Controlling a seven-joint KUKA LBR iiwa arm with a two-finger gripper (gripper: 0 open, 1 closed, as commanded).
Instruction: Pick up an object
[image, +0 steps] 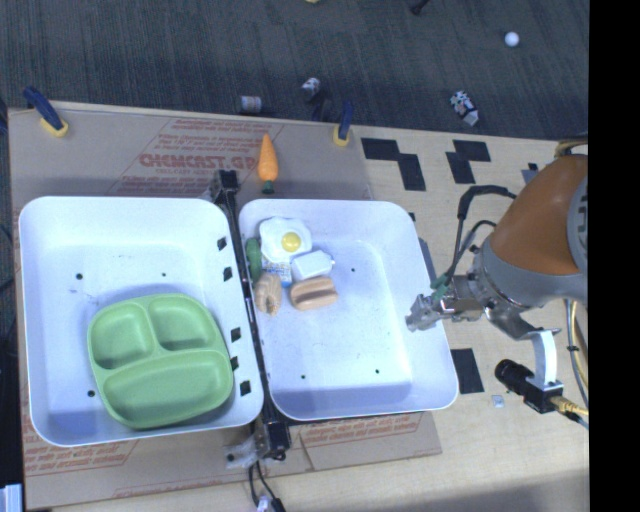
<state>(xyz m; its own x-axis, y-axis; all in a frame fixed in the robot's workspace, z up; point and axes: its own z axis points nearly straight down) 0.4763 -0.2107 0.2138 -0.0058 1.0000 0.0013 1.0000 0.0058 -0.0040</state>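
Green three-compartment plastic tray (158, 358) near, in left white bin (40, 230). Toy food cluster far-left in right white bin (400, 385): fried egg (285, 240), hot-dog bun (313, 292). Pincer (420, 315) at right bin's right rim, carrying nothing; finger state: cannot tell. Step: approach. Next: travel left, descend over bun.

Toy foods (290, 265) clustered in right bin (385, 370); green tray (160, 358) in left bin (60, 250).

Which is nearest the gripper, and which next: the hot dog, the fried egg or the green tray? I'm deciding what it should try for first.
From the gripper at the right bin's right rim:
1. Hot dog, mid right bin.
2. Fried egg, farther back in the right bin, toward the divider.
3. Green tray, in the left bin.
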